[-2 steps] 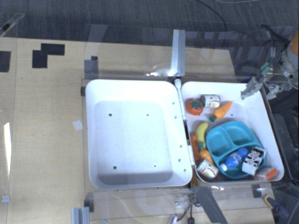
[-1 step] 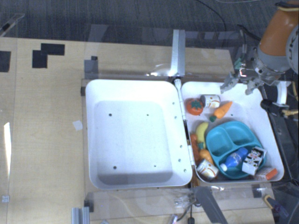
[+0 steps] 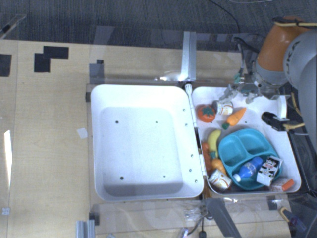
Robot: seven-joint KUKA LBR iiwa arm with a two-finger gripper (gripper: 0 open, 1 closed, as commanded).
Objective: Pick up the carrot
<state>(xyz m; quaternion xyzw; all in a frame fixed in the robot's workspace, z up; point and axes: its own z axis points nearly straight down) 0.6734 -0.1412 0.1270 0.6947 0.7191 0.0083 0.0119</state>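
Note:
The carrot [image 3: 237,116] is a short orange piece with a green end, lying at a slant in the back part of the right bin [image 3: 292,152]. My gripper [image 3: 241,93] hangs just behind and above it, near the bin's back wall. Its fingers are spread open with nothing between them. The grey arm with its orange band [image 3: 275,46] reaches in from the upper right.
A red tomato-like toy [image 3: 206,113] and a small can [image 3: 224,107] lie just left of the carrot. In front of it are a banana [image 3: 214,140], a blue divided plate [image 3: 247,152] holding a bottle [image 3: 247,170] and a small box [image 3: 270,168]. The left bin [image 3: 99,133] adjoins.

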